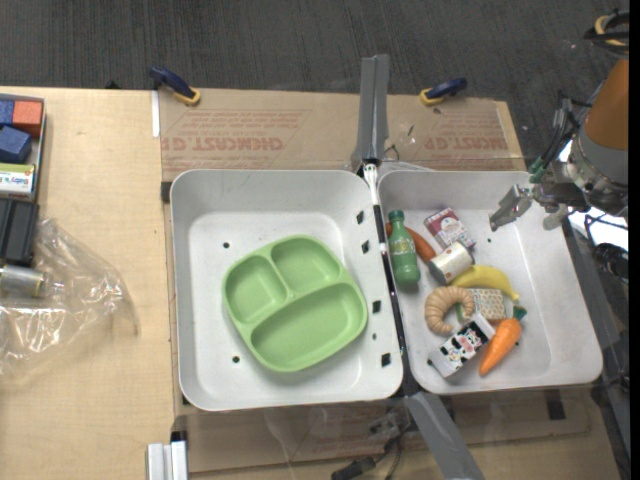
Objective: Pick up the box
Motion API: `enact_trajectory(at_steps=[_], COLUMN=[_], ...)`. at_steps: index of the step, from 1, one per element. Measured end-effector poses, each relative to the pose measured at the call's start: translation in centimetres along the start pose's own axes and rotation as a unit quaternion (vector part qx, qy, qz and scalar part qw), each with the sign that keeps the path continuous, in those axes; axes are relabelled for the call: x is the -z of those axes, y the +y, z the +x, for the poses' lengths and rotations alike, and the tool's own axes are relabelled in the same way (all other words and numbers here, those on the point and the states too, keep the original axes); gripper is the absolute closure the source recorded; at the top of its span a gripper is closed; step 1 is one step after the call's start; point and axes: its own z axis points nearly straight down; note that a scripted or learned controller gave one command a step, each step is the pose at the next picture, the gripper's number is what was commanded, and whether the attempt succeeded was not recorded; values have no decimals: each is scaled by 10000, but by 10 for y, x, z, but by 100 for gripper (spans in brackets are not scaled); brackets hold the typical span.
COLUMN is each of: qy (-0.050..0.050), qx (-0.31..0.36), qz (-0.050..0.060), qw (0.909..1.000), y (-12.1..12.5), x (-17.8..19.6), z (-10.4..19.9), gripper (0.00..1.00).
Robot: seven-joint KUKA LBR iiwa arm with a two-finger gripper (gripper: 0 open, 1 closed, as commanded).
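Seen from above at a slant: two white bins side by side on a bench. At the right edge of the frame, gripper (528, 200) poised over the upper right rim of the right bin (580, 353), fingers spread apart with nothing between them. Box (449, 227), small, pink and white, lying in the upper middle of that bin, left of the gripper and apart from it. Just below the box, a silver can (451, 263); beside it a green bottle (403, 252), banana (487, 279), pretzel (446, 306), carrot (501, 345) and cow-print carton (461, 348). In the left bin (195, 223), a green divided plate (294, 302).
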Motion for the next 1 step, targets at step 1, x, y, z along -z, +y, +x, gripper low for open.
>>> enact_trajectory(at_steps=[1], qy=[-2], qx=[8], qz=[5], qw=[10000], y=[0], x=[8], z=[0], gripper=[100])
